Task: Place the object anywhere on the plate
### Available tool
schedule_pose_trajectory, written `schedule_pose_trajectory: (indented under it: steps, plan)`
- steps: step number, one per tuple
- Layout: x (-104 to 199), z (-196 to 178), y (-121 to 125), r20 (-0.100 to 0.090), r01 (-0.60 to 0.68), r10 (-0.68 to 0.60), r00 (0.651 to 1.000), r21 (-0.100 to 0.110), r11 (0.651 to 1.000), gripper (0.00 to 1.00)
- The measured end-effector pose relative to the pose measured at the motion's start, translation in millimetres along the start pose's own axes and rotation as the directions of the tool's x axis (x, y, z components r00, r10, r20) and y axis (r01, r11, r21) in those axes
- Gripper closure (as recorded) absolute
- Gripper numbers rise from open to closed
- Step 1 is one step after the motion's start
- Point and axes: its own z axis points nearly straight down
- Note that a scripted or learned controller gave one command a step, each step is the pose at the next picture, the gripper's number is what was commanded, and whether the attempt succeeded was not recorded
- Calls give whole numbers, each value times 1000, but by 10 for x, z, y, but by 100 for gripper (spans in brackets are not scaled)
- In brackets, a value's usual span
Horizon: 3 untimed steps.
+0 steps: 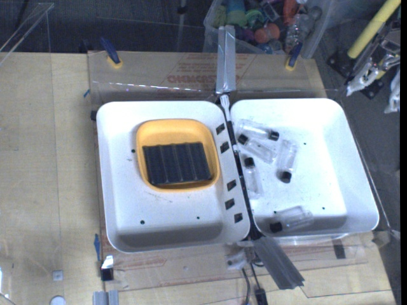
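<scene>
Clear plastic catches the eye first: a scatter of small vials with black caps lies in the right bin [331, 170], and one of these, by my reading, is the object to be moved. One vial [259, 134] lies near the bin's back-left corner, its long axis running almost left to right with the cap at the right end. Another vial [287, 159] lies near it toward the middle, running roughly front to back with its cap at the near end. A third [250, 175] hugs the divider [230, 164], and a fourth [291, 217] rests apart from the rest against the front wall, cap pointing left. Over in the left bin [114, 189] sits the yellow plate [175, 129], and a dark ridged slab [177, 162] covers most of its middle, so the bare yellow is mainly rim. Nothing clear lies on that plate yet, so the task looks unstarted. As for the jaws, I cannot tell how they stand. The key relation: every vial lies right of the plate, across the divider, on the side the arm enters from, so I judge the pick comes first and close, then a carry leftward over that divider.
</scene>
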Motion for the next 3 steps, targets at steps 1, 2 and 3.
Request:
schedule_pose_trajectory:
  steps: [1, 2, 3]
  plan:
    - [57, 409, 60, 0, -20, 20, 1000, 0, 1000, 0]
    - [-6, 741, 6, 0, 285, -285, 958, -4, 958, 0]
    - [43, 457, 71, 0, 536, -536, 844, 2, 844, 0]
